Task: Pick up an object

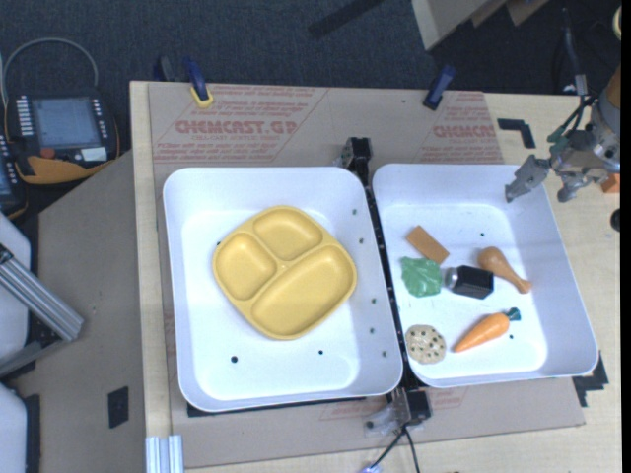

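The right bin [552, 363] holds several small toys: a tan cracker [426, 243], a green leafy piece [422, 278], a black and silver object [471, 282], a brown drumstick [503, 267], an orange carrot [486, 331] and a round cookie [425, 343]. My gripper [545, 184] hangs over the bin's far right corner, up and right of the drumstick. Its fingers are spread open with nothing between them.
A yellow divided plate [286, 269] lies in the middle of the left bin [197, 363]. A black latch [356, 153] sits between the bins at the far side. A handheld control pendant [61, 131] rests off the bench at the far left.
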You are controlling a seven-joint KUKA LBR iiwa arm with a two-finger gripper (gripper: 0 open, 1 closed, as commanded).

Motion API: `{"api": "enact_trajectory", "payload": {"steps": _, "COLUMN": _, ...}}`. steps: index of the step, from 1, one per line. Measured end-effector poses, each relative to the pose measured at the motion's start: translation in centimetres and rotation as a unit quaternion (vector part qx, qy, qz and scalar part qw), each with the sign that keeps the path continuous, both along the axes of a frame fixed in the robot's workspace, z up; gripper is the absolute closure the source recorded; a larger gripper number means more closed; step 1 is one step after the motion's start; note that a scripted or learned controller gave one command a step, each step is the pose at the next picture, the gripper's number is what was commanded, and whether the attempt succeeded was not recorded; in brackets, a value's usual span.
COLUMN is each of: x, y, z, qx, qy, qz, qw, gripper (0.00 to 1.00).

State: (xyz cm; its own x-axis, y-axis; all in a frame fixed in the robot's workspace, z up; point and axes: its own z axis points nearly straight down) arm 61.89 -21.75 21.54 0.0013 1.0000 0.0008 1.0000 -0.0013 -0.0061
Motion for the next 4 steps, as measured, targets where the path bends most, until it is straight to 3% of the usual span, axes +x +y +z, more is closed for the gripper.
{"api": "enact_trajectory", "payload": {"steps": 1, "x": 0.2, "y": 0.0, "z": 0.4, "qx": -0.0008, "qy": -0.003, "qz": 0.001, "qw": 1.0, "gripper": 0.0}}
{"api": "enact_trajectory", "payload": {"steps": 2, "x": 0.2, "y": 0.2, "z": -5.7, "qx": -0.0001, "qy": -0.002, "qz": 0.001, "qw": 1.0, "gripper": 0.0}}
{"api": "enact_trajectory", "payload": {"steps": 4, "x": 0.4, "y": 0.5, "z": -13.2, "qx": 0.0005, "qy": -0.001, "qz": 0.001, "qw": 1.0, "gripper": 0.0}}
